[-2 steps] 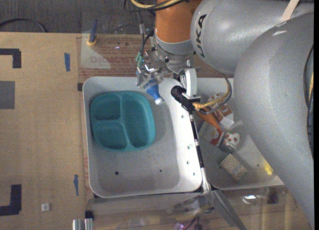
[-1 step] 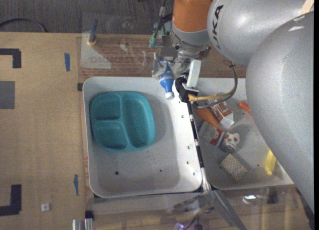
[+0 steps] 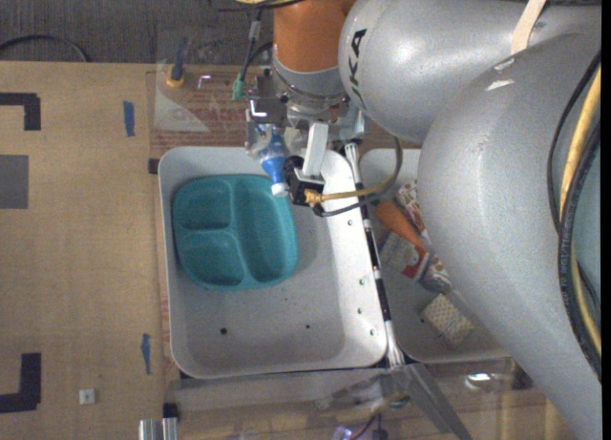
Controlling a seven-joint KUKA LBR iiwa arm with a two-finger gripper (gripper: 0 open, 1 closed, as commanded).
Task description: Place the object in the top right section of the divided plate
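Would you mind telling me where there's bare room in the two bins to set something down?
In the left bin, the floor below the teal divided plate lies bare, as does the strip to the plate's right. The right bin is crowded: an orange object and packets lie under the arm. The gripper hangs over the plate's top right corner.

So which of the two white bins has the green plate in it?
The left bin. The teal divided plate lies in its upper part, under the gripper. The right bin holds an orange thing and packets instead.
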